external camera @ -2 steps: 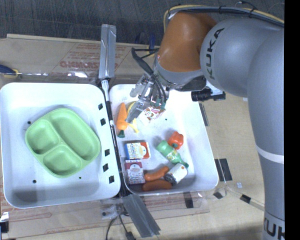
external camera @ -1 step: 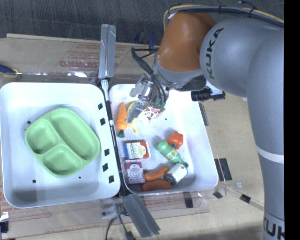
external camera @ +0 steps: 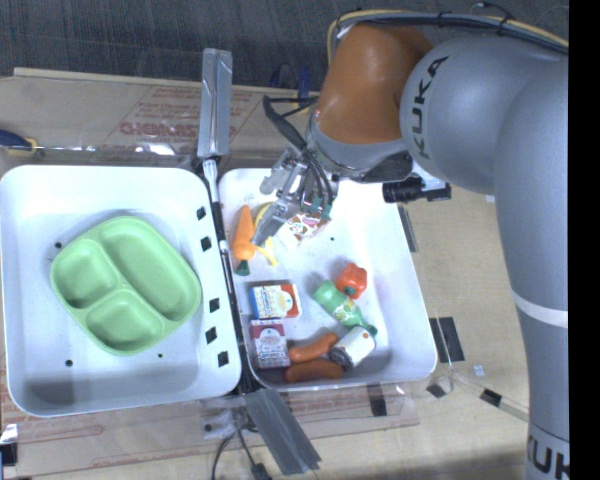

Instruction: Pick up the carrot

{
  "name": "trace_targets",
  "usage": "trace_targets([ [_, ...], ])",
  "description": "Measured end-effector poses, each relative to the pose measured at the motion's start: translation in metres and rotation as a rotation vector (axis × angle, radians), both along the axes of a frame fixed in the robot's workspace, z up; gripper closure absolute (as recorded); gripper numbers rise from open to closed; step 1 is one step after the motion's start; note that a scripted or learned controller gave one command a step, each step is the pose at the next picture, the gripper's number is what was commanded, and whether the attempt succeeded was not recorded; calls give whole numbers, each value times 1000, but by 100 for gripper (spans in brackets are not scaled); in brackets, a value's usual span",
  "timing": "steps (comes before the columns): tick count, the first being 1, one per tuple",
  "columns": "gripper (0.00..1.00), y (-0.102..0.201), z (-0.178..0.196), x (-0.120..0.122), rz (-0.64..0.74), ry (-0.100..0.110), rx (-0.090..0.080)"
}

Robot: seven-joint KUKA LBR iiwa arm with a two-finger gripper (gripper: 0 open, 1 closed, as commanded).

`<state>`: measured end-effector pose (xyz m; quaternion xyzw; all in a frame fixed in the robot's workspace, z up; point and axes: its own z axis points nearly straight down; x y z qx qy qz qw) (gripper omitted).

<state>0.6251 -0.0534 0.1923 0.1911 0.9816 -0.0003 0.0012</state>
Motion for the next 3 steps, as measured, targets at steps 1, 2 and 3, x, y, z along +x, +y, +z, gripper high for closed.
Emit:
trace_targets([
  [1, 0, 0, 0, 0, 0, 0, 0],
  [2, 0, 0, 0, 0, 0, 0, 0],
  [3, 0, -47, -98, 9, -35, -4, 0],
])
